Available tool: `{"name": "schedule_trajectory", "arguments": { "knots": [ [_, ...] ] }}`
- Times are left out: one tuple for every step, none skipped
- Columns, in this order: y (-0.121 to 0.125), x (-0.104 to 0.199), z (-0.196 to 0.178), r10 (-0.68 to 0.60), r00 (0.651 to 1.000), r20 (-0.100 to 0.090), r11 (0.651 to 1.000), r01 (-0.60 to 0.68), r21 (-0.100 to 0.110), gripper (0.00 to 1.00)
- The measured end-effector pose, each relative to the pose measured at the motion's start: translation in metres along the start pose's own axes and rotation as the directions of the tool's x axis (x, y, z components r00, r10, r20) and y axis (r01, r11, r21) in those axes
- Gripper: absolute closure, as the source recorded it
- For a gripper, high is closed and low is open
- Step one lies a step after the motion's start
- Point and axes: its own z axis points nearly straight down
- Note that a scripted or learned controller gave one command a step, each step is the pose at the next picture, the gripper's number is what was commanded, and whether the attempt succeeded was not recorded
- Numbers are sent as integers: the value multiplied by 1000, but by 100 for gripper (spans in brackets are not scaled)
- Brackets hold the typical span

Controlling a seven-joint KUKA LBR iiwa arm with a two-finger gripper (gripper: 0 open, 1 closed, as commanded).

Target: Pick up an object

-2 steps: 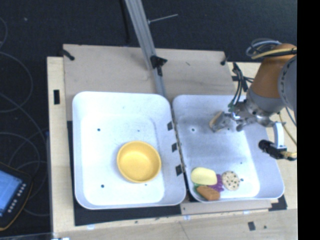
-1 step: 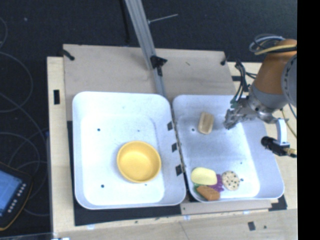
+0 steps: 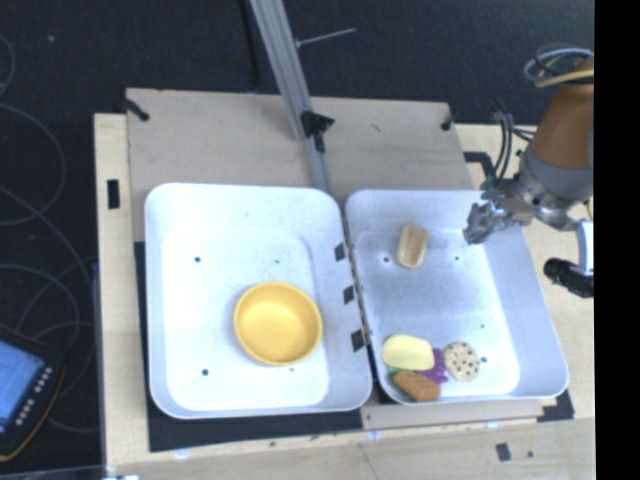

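On the left, a yellow bowl (image 3: 277, 322) sits alone in the left bin (image 3: 180, 218). It is round and wide, so I think the jaws would slip off its rim if they tried it.

Next comes the right bin (image 3: 520, 298). A tan block (image 3: 412, 245) lies by itself near the top of it, with bare white floor all around. That looks like the easiest thing to pick up. But it lies a bit tilted, so if the jaws come down the wrong way round, they may just push it along and not grab it.

Down at the front of the right bin, four things sit in a bunch: a yellow lemon (image 3: 408, 351), an orange carrot (image 3: 416, 387), something purple (image 3: 439, 368) and a spotty cookie (image 3: 461, 361). They touch each other and lie right by the bin's wall. If the arm goes there, it may bump the wall, knock the things apart, or catch two at once.

On the far right, the gripper (image 3: 480, 222) hangs over the top right edge of the right bin, near the tan block but apart from it. I see nothing in it. It is small and dark here, and I cannot tell if the jaws are apart or together. If they are together when it goes down, it will only poke the thing.
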Motion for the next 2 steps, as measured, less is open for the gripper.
{"name": "schedule_trajectory", "arguments": {
  "knots": [
    [2,-1,-39,-5,1000,0,1000,5,0,100],
    [-4,57,-52,-9,1000,-4,1000,9,3,100]
  ]
}}
